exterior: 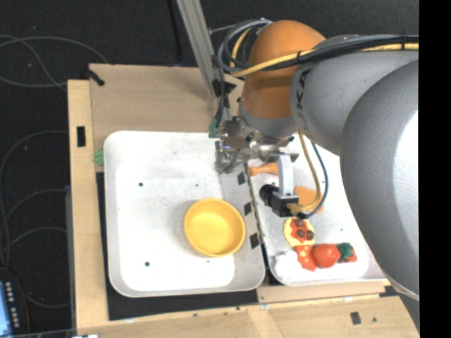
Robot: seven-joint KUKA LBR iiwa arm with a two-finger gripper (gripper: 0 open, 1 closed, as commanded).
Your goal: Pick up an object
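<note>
Two white bins sit side by side on the worktop point(141, 104). The left bin point(141, 210) has a yellow bowl point(214, 227) in it, near the right wall. The right bin point(352, 273) has a red tomato toy point(325, 255) at its near end, with a yellow and red toy point(299, 232) just beside it and an orange piece point(265, 168) farther back. The big grey arm point(366, 132) covers much of the right bin. The end effector point(232, 157) hangs over the wall between the bins. I cannot tell how it is set.

A tan wooden bench point(151, 101) on a black floor point(42, 20) — thin cables point(28, 55) trailing.
</note>
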